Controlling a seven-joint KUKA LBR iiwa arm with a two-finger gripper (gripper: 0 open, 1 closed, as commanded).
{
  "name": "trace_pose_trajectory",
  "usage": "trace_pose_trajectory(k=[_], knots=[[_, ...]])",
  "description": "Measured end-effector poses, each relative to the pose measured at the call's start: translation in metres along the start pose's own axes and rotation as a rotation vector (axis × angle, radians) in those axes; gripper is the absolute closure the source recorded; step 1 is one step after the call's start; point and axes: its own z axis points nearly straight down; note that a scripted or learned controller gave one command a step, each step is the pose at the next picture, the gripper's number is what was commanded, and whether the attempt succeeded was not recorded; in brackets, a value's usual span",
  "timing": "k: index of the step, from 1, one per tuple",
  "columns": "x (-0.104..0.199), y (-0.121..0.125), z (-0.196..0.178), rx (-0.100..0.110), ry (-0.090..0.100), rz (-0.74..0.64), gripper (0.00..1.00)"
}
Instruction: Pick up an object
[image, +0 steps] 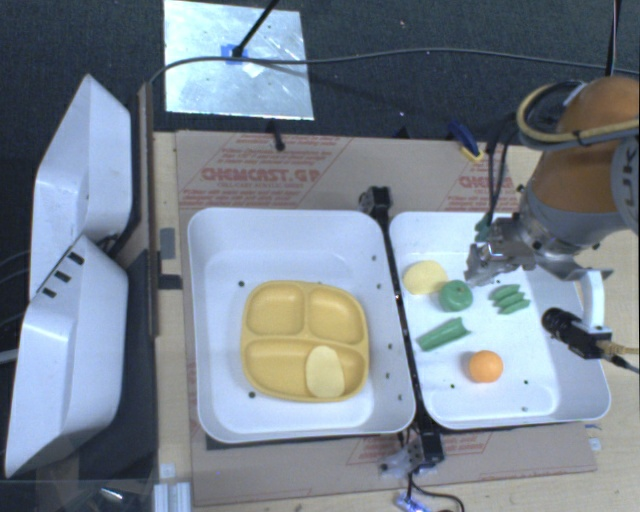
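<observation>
The right bin (575, 400) holds a pale yellow round piece (424, 276), a green round piece (456, 294), a long green piece (441, 334), a green pod cluster (509, 298) and an orange ball (485, 366). My gripper (482, 266) hangs over the upper middle of this bin, just up and right of the green round piece and left of the pod cluster. I see nothing held in it. In the left bin (220, 300) lies a yellow divided plate (280, 315) with a pale oval piece (324, 371) in its lower right compartment.
The arm's grey body and orange band (590, 110) loom over the right bin's far right corner. A black fitting (570, 332) juts over that bin's right side. White housings (75, 270) stand left of the bench.
</observation>
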Motion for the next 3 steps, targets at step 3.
trace_pose_trajectory(k=[3], knots=[[0.148,0.055,0.009,-0.001,0.000,0.001,1.00]])
